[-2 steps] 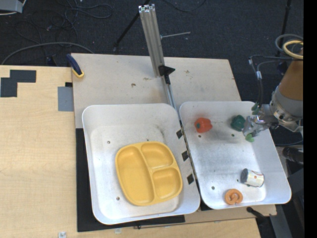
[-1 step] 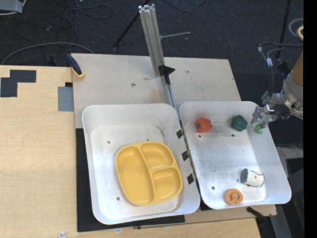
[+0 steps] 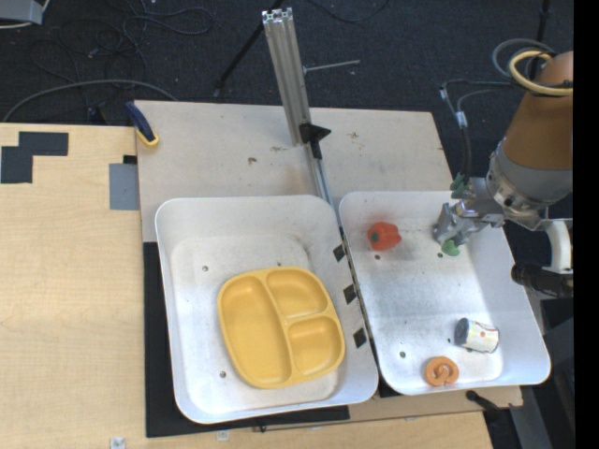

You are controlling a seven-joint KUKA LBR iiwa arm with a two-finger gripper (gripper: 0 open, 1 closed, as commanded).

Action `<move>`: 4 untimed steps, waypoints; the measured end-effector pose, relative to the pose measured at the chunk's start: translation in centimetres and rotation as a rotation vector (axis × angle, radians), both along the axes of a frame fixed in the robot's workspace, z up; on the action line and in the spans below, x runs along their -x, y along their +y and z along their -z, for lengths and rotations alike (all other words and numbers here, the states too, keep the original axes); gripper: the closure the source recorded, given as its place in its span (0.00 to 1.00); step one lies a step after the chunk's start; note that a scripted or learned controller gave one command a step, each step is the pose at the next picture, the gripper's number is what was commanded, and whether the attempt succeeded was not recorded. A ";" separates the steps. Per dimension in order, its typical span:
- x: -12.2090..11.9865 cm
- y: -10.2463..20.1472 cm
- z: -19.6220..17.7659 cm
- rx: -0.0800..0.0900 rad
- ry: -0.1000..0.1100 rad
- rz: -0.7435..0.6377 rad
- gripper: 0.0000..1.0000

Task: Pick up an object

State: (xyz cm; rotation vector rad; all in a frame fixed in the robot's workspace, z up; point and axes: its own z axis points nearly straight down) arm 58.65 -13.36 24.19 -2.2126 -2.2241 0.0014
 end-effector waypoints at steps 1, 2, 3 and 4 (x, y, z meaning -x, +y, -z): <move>0.7 6.1 0.5 -0.001 0.001 0.000 1.00; 0.7 12.2 1.4 0.000 0.000 0.000 1.00; 0.4 17.3 0.5 0.001 -0.001 0.001 1.00; 0.7 23.6 1.0 0.001 0.000 -0.001 1.00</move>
